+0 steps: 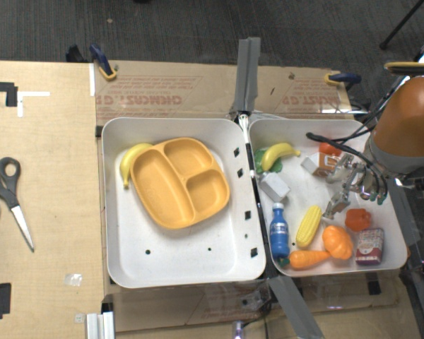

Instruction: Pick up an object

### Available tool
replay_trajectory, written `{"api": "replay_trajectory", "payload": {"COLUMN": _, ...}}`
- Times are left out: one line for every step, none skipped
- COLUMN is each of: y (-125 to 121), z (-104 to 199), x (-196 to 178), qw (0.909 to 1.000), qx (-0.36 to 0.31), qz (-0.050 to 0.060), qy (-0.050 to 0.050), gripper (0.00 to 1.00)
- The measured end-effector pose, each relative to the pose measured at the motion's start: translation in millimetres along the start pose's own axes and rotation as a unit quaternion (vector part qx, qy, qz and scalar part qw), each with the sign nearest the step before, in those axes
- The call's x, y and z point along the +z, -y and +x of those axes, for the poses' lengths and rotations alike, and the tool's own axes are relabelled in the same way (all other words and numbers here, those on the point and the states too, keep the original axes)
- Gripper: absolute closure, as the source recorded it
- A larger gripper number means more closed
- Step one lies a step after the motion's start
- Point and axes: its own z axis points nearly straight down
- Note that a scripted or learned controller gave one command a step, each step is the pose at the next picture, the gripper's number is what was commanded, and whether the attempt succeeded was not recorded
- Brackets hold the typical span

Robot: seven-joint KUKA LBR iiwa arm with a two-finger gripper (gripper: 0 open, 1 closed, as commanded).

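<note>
Here the surface [42, 189] carries two white bins side by side. The left bin [127, 260] holds an orange divided plate [180, 182] with a yellow banana [131, 159] tucked against its upper left edge. Scissors [10, 196] lie on the surface well to the left of it.

The right bin [290, 129] is crowded. A second banana with a green end [275, 154] lies near its top left corner, a pale grey block [274, 186] just below it, and a blue bottle with a white cap [278, 230] stands along the left wall. A corn cob [309, 224] lies tilted beside the bottle, a carrot [309, 259] sits at the bottom edge, and an orange pepper-like piece [338, 241] rests just right of both. A red tomato-like piece [358, 219] and a small red carton [369, 246] fill the lower right corner, and an orange-and-white packet [330, 157] lies near the top.

The arm [403, 129] reaches in from the right, cables trailing over the packet. Its end effector [346, 193] hangs over the middle of the right bin, between the corn cob and the tomato-like piece; whether it is spread or pinched together cannot be told, and nothing is visibly held.
</note>
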Motion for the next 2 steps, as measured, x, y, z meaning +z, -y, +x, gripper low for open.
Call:
{"api": "replay_trajectory", "payload": {"y": 6, "z": 71, "x": 1, "qw": 0.9999, "qx": 0.012, "qz": 0.0, "qy": -0.002, "gripper": 0.0}}
{"api": "replay_trajectory", "payload": {"y": 14, "z": 88, "x": 1, "qw": 0.9998, "qx": 0.022, "qz": 0.0, "qy": -0.002, "gripper": 0.0}}
